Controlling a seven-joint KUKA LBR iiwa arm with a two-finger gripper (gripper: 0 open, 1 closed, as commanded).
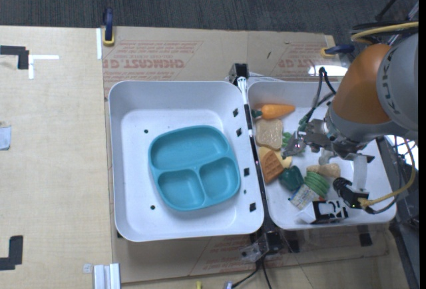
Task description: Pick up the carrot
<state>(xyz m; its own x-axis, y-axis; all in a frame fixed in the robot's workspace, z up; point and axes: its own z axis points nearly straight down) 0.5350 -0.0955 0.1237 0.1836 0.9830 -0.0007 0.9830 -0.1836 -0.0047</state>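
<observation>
While the end effector (297, 143) hangs low in the right bin (383, 181), I cannot tell its grip. A slice of bread (269, 134) lies just left of it, the carrot (276, 110) slightly beyond that, untouched. Farthest left, a blue plate (194, 166) fills the other bin (126, 168).

The arm (389, 88) is chunky and rounded, grey shell with a big glossy orange band right above the wrist. Black cables loop off the wrist section, plus a yellow one trailing along the top and another curling out low on the right. The gripper (297, 142) end is small dull-metal hardware, with a black block mounted nearby.
</observation>
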